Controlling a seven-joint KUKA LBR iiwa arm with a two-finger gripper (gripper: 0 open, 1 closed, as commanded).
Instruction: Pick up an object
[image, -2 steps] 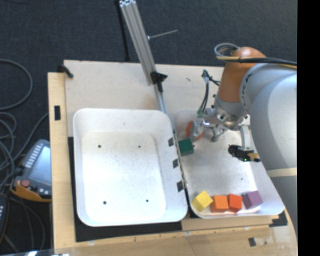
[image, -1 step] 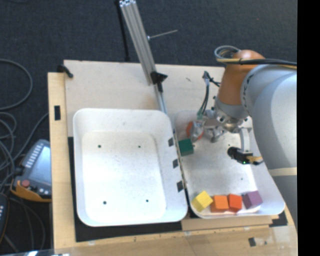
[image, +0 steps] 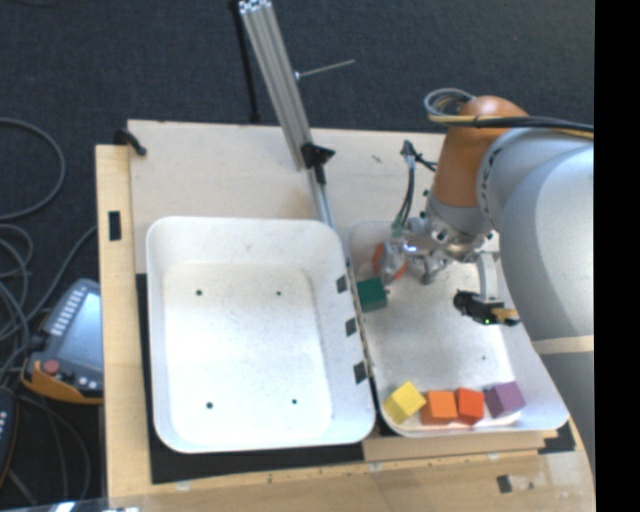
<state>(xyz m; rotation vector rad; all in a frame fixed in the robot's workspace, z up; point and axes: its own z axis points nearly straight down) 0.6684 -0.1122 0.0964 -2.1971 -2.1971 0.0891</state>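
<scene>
At about nine o'clock from the middle of the view we see a handheld pendant (image: 68, 340) lying off the bench on the dark floor, with loose cables around it. Next comes the left bin (image: 250, 335), a shallow white tray with a few dark specks on its floor. From twelve o'clock a slanted metal rail (image: 285, 90) runs down toward the gap between the two trays.

The right bin (image: 450, 345) sits just beside the left one, their edges touching or nearly so. A green block (image: 372, 294) rests near that bin's left wall, at roughly ten o'clock within the tray. An orange piece (image: 381, 258) shows just above it, at about eleven o'clock (partly hidden by the arm's tooling, so we cannot make out its shape).

Along the near wall of the right bin, at six o'clock, four blocks lie in a row: a yellow block (image: 406, 400), an orange block (image: 440, 405) touching a red-orange block (image: 470, 404), then a purple block (image: 504, 398).

The gripper (image: 415, 262) hangs low over the far left part of the right bin, at two o'clock from the view's middle, near the green block and the orange piece. We cannot tell how the claw stands, nor whether anything sits in it.
</scene>
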